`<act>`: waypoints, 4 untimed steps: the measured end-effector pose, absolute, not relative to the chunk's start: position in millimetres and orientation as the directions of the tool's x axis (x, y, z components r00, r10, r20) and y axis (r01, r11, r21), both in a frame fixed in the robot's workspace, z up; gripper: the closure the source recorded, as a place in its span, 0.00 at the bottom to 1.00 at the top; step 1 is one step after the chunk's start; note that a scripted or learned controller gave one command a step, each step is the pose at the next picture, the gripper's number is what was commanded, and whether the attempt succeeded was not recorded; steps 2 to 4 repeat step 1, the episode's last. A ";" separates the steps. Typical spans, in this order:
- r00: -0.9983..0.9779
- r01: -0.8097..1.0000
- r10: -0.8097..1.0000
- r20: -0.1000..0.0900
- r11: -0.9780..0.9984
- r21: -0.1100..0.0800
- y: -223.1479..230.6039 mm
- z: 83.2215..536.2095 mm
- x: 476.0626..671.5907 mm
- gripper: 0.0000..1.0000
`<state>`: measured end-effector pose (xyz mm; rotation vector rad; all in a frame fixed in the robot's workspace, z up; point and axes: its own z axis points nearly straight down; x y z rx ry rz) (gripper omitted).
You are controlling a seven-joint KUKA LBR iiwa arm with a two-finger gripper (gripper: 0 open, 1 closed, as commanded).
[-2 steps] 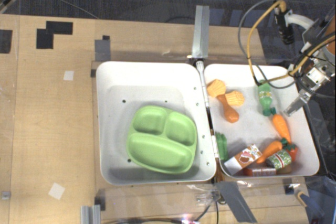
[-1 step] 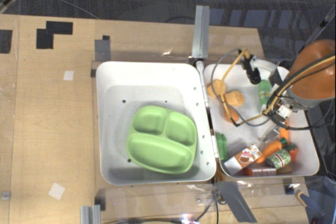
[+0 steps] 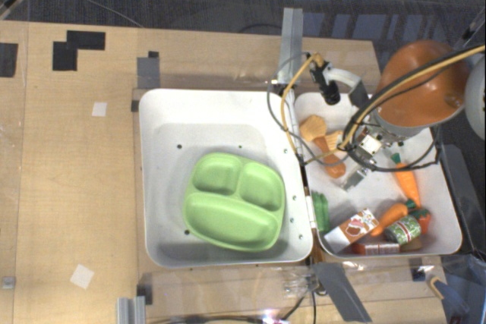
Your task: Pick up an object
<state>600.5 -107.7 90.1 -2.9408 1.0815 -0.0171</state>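
Arm over the right bin, green tray in the left

A lime-green three-compartment plastic tray lies in the left white bin. Right of it, in the right white bin, tan food pieces sit beside the hand; whether it grips anything cannot be told. Past the hand lie an orange carrot and small packets.

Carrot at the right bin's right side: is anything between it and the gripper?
Nothing visible. The gripper hangs over the right bin, and bare bin floor separates it from the carrot. The tan pieces lie on the gripper's other side.
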 end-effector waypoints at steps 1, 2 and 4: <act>0.748 -0.663 -0.663 0.009 -0.749 -0.004 -151.2 90.4 549.1 0.00; 0.748 -0.663 -0.663 0.009 -0.749 -0.004 -151.2 90.4 549.1 0.00; 0.748 -0.663 -0.663 0.009 -0.749 -0.004 -151.2 90.4 549.1 0.00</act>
